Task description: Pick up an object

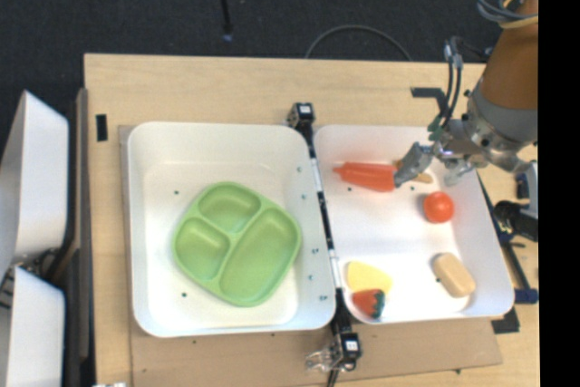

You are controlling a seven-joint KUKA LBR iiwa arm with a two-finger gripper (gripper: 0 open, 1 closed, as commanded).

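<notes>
An orange carrot (365, 176) lies in the far part of the right bin (399, 231). My gripper (415, 168) hangs right at the carrot's right end, low over the bin. A small red tomato (439, 208) sits just below and right of the gripper. A tan bread roll (452, 275) lies near the bin's front right corner. A yellow piece (366, 274) with a red and green item (369, 303) rests at the front left corner.
The left bin (154, 195) holds a green divided plate (237, 243). A black divider with clips (316, 195) runs between the bins. The arm's grey and orange body (509, 86) stands over the right bin's far right corner. Cables lie beyond the bench.
</notes>
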